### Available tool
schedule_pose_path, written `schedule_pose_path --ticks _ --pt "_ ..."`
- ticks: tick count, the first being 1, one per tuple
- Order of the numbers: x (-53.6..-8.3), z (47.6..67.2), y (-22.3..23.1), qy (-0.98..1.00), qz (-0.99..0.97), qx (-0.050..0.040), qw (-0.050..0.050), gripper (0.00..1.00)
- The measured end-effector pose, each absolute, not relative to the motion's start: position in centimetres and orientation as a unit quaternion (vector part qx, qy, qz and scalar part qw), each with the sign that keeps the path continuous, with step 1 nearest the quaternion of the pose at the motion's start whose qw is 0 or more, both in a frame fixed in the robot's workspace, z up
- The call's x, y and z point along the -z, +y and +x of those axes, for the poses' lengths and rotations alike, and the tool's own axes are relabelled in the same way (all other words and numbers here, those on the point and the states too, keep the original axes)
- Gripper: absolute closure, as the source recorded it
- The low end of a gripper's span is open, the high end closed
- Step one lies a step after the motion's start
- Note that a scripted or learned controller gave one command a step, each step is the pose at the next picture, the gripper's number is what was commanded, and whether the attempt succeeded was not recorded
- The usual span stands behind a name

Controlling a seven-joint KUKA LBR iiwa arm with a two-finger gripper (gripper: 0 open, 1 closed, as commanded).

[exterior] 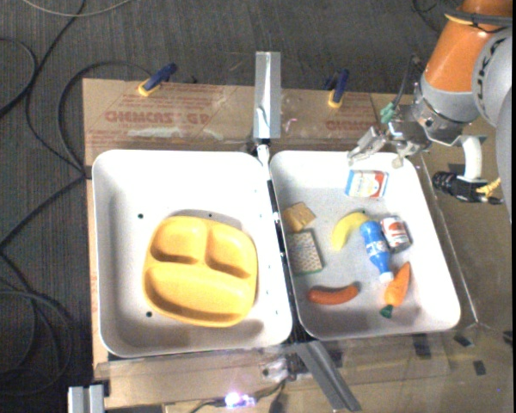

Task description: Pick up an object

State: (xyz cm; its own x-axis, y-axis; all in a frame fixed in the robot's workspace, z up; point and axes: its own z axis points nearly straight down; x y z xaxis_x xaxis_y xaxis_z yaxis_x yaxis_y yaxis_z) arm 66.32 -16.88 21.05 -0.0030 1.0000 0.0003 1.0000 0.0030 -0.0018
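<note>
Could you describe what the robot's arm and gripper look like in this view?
The arm is light grey with a rounded orange band above the wrist. Below it sits a darker grey wrist collar, and the small gripper is pale metallic grey with thin fingers. Thin dark cables run beside the wrist.

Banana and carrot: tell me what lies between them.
In the camera view, the blue bottle lies between the banana and the carrot.

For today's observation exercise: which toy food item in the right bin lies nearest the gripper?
The white carton, at the bin's far end just below the gripper; the rest lie farther down.
</note>
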Motion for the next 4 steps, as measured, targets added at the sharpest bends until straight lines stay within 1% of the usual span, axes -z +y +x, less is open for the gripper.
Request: schedule_pose_path --ticks 1,2,3,4 --pt "-9.3 65.1 -19.2 -0.733 -0.680 0.0012 -0.007 0.00" --pt "-11.1 66.1 -18.4 -0.591 -0.806 -0.0018 0.000 0.00" --pt "-8.8 59.6 -18.5 -0.617 -0.787 0.0020 -0.002 0.00" --pt "-9.8 59.7 -18.4 -0.617 -0.787 0.0033 -0.002 1.00"
